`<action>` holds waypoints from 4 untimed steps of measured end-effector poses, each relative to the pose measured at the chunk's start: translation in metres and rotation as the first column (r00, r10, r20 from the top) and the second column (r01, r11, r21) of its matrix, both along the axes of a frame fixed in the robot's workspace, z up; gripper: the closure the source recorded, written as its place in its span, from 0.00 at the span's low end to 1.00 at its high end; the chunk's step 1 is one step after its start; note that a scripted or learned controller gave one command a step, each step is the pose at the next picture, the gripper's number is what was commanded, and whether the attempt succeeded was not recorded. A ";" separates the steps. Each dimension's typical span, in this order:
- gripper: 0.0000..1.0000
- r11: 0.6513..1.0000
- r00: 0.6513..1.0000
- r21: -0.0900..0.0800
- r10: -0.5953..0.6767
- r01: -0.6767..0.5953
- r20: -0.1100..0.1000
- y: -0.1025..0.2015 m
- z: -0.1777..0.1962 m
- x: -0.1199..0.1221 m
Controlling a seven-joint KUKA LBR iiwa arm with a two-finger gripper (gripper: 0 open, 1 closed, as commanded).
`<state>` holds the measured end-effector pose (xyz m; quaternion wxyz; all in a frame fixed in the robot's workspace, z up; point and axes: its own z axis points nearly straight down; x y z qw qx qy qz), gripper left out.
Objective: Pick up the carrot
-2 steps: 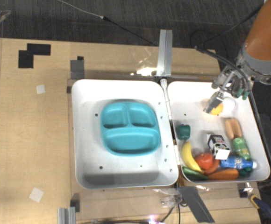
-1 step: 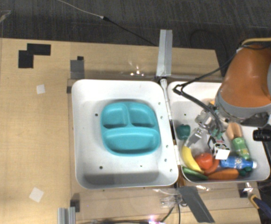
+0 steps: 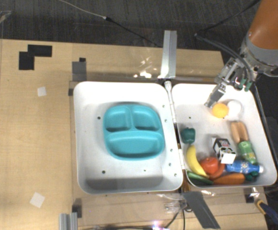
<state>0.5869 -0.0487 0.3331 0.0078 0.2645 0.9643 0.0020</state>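
Carrot (image 3: 229,178) wedged under bottle (image 3: 242,167), tomato (image 3: 210,166); we fear slip. Gripper (image 3: 214,97) far off, jaw state unclear.

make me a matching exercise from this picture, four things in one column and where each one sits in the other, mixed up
Things:
1. teal tray
2. carrot
3. lemon
4. banana

Places:
A. near edge of the right bin, among the pile
B. middle of the left bin
C. by the divider, in the right bin
D. far part of the right bin, just below the gripper

Pairs: 1-B, 2-A, 3-D, 4-C
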 end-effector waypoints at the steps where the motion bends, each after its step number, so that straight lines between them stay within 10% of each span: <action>1: 0.00 0.998 0.998 0.002 0.056 -0.056 -0.016 0.041 -0.130 -0.044; 2: 0.00 0.991 0.991 0.002 0.133 -0.133 -0.011 0.095 -0.148 -0.080; 3: 0.00 0.971 0.971 -0.003 0.240 -0.240 -0.006 0.027 -0.144 -0.011; 4: 0.00 1.000 1.000 0.002 -0.013 0.013 -0.011 0.073 -0.148 -0.043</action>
